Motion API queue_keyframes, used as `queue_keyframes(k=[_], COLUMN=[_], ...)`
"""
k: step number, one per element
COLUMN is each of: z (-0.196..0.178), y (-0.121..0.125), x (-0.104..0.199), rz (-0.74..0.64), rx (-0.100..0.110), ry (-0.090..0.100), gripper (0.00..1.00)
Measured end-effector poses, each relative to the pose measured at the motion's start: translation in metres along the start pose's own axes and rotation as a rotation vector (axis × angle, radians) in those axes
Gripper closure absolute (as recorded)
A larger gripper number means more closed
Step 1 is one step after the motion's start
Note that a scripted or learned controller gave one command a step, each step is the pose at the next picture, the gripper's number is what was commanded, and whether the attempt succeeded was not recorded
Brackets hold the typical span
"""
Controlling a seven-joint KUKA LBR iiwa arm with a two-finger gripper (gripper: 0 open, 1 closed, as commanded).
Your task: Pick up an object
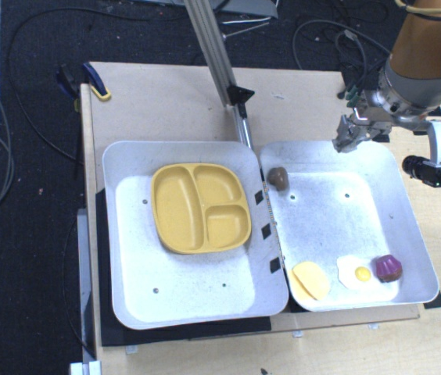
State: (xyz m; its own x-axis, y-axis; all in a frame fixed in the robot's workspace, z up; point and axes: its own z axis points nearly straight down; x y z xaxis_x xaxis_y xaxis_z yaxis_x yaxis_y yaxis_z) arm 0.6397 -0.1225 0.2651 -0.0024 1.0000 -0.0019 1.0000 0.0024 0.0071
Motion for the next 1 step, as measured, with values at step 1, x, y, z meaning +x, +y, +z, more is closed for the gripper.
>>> queue_keyframes(k=[1], z=[-0.0028], y=[-0.0031], x=[0.0576], rz=[-0.006], rx=[0.006], ry=[0.003], gripper=[1.00])
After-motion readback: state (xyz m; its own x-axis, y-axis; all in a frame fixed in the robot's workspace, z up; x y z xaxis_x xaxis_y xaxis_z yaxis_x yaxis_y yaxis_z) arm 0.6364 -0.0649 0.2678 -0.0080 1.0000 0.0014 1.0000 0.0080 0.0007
